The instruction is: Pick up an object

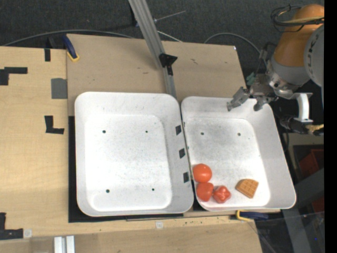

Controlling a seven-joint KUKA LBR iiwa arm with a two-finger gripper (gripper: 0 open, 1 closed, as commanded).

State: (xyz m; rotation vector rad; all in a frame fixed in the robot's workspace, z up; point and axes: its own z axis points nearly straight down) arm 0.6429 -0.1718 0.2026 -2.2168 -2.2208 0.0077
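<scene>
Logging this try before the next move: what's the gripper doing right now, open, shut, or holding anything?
Gripper: open, nothing between its fingers, above the far rim of the right bin.

The pale wooden desk [121, 62] carries two shallow white plastic bins touching side by side: the left bin [84, 141] and the right bin [274, 141]. Black tape marks [51, 124] and a grey square patch [59, 88] lie on its left part.

No text, label, brand or number can be read anywhere (bins and bench included).
</scene>
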